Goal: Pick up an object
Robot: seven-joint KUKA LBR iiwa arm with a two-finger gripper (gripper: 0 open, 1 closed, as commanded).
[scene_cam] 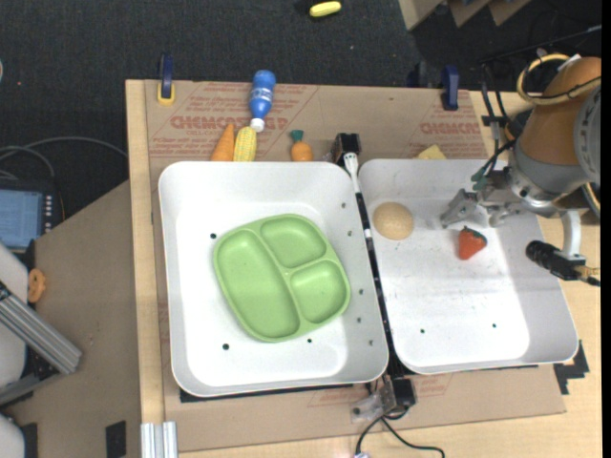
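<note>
Nearest the camera, a green divided plate (280, 277) lay in the left bin (191, 198). In the right bin (458, 332), a beige ball (392, 221) sat near the dividing wall; a red strawberry (472, 243) lay to its right, well apart from it. The gripper (474, 210) hovered just above the strawberry, its fingers spread and holding nothing. A sound grasp would likely require centring over the strawberry before descending. Beyond the bins lay a corn cob (245, 143) and a bottle (262, 94).
</note>
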